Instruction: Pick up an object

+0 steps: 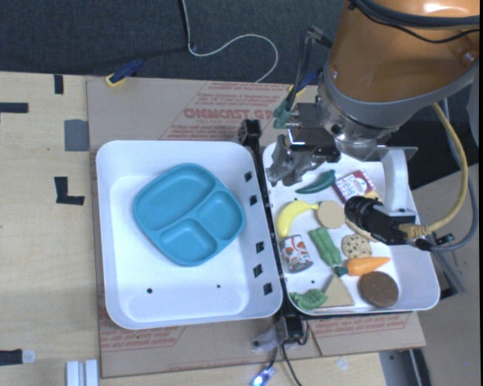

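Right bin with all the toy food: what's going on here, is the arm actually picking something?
The KUKA arm reaches in over the right bin, its gripper low at the bin's far left corner. Just beside it lie a green chili pepper and a banana; a carrot, a cracker and other toy food are scattered nearer the camera. Nothing is visibly held yet. The left bin holds a blue divided plate.

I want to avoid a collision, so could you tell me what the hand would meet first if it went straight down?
Probably the right bin's white floor near its upper left corner, beside the green chili pepper; depth is unclear from this view.
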`<action>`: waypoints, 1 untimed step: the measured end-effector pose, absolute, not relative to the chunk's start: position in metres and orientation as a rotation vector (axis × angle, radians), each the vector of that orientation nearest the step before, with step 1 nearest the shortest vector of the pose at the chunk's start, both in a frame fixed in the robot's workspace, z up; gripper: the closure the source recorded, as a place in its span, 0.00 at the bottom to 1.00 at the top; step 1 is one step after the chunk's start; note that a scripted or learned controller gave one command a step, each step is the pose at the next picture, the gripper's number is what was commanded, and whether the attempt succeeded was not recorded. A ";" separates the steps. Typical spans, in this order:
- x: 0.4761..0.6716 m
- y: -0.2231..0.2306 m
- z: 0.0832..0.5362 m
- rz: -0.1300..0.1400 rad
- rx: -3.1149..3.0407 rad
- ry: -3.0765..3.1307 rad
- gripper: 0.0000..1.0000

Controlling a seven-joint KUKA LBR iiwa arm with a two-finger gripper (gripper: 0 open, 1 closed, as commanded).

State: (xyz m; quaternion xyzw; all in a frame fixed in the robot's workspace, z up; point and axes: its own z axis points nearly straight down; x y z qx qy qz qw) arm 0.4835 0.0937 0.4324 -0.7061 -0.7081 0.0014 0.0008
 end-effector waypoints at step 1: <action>0.484 0.078 0.437 0.002 -2.221 -2.222 1.00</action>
